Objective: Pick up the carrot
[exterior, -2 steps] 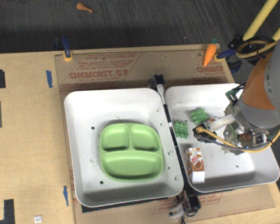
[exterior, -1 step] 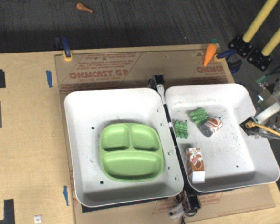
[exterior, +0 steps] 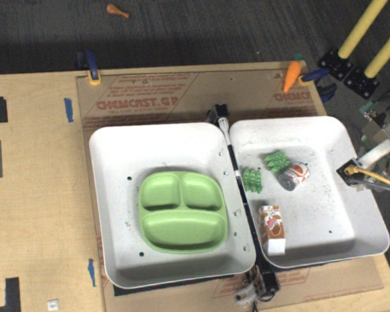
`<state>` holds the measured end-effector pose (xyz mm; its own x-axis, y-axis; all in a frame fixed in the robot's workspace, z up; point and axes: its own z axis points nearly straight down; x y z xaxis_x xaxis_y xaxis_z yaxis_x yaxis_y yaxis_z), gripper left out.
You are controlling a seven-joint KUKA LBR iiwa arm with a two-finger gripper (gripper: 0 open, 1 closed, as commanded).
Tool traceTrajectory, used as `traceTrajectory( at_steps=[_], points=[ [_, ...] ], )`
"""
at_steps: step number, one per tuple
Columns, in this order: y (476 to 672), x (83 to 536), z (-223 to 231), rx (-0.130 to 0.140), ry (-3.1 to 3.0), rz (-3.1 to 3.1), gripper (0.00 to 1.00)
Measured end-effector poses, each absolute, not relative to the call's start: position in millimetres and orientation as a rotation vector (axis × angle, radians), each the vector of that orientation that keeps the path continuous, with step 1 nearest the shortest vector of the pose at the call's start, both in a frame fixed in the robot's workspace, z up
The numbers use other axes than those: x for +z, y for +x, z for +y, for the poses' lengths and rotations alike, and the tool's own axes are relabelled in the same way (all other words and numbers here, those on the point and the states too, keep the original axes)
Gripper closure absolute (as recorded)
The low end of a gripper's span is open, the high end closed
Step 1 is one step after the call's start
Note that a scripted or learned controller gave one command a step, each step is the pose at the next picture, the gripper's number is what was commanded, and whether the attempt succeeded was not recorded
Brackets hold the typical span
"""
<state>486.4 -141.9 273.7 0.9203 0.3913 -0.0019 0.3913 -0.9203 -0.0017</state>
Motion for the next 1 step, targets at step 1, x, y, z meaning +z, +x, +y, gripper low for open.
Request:
traceTrajectory(
  at_steps=[1],
  points=[
    [485.0,231.1,-65.0,0.004,-2.943,-1.089,1.00]
  ],
)
